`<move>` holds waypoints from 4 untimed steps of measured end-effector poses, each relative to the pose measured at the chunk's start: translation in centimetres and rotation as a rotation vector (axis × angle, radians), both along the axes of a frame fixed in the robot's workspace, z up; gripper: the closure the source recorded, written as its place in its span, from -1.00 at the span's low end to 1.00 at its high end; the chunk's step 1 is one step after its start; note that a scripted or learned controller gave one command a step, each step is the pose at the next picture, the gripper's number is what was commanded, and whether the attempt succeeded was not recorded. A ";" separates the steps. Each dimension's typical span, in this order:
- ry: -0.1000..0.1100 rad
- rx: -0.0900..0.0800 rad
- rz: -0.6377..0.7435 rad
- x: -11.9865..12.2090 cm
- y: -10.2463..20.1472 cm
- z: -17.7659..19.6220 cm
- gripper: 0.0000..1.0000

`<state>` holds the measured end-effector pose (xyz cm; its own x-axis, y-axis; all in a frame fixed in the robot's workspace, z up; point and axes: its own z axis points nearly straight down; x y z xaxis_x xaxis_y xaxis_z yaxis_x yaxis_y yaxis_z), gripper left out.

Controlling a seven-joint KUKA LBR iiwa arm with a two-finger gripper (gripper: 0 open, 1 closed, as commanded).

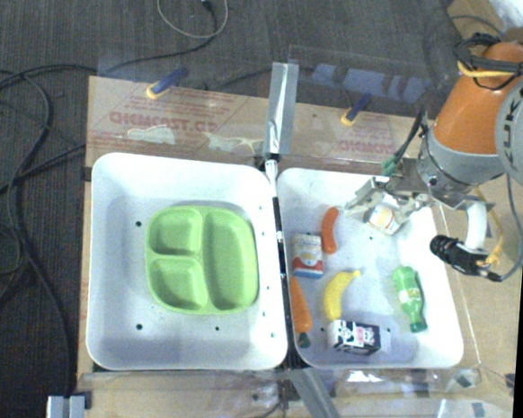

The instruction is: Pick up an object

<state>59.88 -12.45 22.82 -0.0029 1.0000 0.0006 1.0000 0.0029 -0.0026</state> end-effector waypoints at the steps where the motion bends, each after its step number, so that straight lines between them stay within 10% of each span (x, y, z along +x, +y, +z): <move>1: 0.000 0.000 0.129 2.2 -0.4 -9.9 -1.00; 3: -0.048 -0.008 0.026 -5.7 1.3 -12.7 -1.00; 4: -0.042 -0.003 0.030 -5.8 1.6 -11.9 1.00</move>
<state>54.12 -10.90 10.90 -0.0323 0.9995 -0.0034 0.9987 0.0324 0.0392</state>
